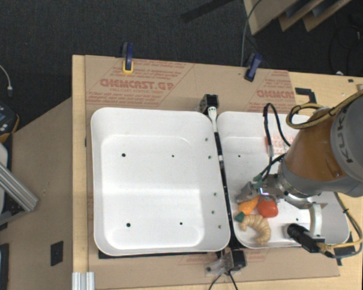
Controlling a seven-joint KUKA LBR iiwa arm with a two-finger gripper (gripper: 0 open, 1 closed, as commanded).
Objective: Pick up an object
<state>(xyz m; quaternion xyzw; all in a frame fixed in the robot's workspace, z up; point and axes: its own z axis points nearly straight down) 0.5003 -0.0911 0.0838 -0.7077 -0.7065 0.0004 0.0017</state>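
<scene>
Since the task names no particular object, any of the three small pieces gathered in the lower-left corner of the right bin may be taken as the target. An orange piece and a red piece are seen there side by side, touching or nearly so, and a tan curled piece lies just below them, close to the bin's lower rim. The gripper is held low over that same corner, just above the orange and red pieces; whether it is spread or closed cannot be told, and nothing is seen to be held in it. All three pieces are judged to be light toy foods with smooth, rounded skins that may slip out of a pinch. The tan piece is judged the easiest, since it could be gripped across its narrow middle. The red piece, being round, is likely to roll, so a hold across its widest part would be needed.
</scene>
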